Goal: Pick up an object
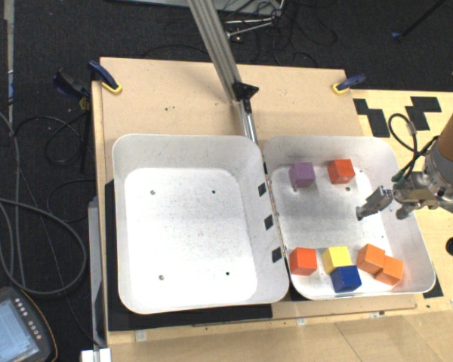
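Two white bins sit side by side on a wooden bench. The left bin has a speckled floor. The right bin carries all the blocks.

Far side of the right bin: a purple block and, just to its right, an orange-red block, near each other but apart. Near side: an orange block at the left, a yellow block just beside it, and a blue block touching the yellow one's near corner. Further right, two orange blocks sit pressed together close to the bin's near-right corner.

The arm comes in from the right edge. The gripper hangs over the right half of the right bin, between the far row and the near row of blocks, pointing left. Nothing shows between its fingers, and no block touches it. Whether the fingers are spread or closed cannot be told; the tip is too small and dark. The closest blocks are the orange-red one above-left and the paired orange ones below, both clearly apart from it.

A slanted metal pole crosses the bench's far edge. Black clips mark the seam between bins.
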### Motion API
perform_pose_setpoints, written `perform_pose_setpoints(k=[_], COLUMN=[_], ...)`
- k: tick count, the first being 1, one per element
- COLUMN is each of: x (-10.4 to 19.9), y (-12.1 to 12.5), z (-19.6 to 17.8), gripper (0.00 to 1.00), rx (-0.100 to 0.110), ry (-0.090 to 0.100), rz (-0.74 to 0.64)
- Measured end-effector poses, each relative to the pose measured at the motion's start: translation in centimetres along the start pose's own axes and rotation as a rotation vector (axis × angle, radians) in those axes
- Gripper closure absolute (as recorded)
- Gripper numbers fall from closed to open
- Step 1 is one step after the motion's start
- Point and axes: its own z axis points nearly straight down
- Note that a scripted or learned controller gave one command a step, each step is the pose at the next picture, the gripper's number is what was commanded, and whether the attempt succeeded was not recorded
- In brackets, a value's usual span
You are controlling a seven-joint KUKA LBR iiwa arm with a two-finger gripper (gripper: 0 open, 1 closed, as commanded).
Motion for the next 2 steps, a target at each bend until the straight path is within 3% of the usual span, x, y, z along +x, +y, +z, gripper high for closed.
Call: perform_pose_setpoints(k=[2], x=[0.5], y=[-0.4], z=[12.7], gripper=[0.0], rx=[0.002], ry=[0.002], rz=[0.0])
